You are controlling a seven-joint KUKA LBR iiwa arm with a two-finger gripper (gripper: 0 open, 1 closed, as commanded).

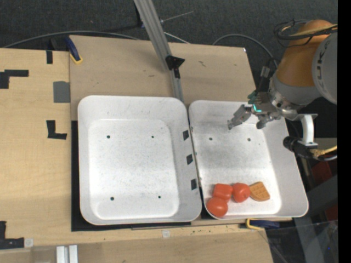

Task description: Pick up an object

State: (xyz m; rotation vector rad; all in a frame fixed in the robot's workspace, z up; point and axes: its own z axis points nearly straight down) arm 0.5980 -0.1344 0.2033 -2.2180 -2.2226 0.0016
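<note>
Gripper [248,119]: fingers spread wide, holding nothing — above the right bin's [230,152] far end.
Red pieces [226,196]: three, clustered at that bin's near edge.
Orange piece [259,191]: touching their right side, long axis slanting toward the bin's near-right corner.

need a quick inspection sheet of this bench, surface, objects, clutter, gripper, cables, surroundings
surface: wooden bench bearing a left bin and a right bin, side by side.
job's things: three red pieces and an orange piece bunched at the right bin's near edge.
clutter: black tape marks and a grey patch on the bench's left part.
grippers: gripper open above the right bin's far end, apart from the pieces.
cables: dark cable curving behind the bench toward the arm.
surroundings: slanted metal bar, dark floor.
</note>
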